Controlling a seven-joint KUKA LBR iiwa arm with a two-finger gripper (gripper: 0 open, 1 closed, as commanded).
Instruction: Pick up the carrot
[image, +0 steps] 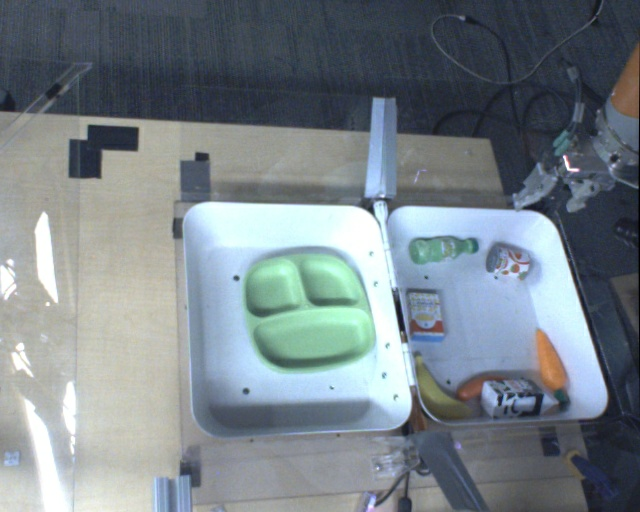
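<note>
Carrot (550, 361) lies against the right bin's (470, 222) right wall. Gripper (556, 187) hovers beyond the far-right corner; its opening cannot be told.

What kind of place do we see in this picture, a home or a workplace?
Most likely a robotics lab. A wooden bench bears two white bins holding toy food such as a carrot, loose cables lie on dark carpet, and a gripper hangs at the right.

Both bins (200, 300) were white on a pale wood tabletop (100, 300). The divided tray (308, 310) was light green, the bottle (440, 249) green, the carrot (550, 360) orange, the banana (440, 395) yellow, the carton (515, 398) black and white.
</note>
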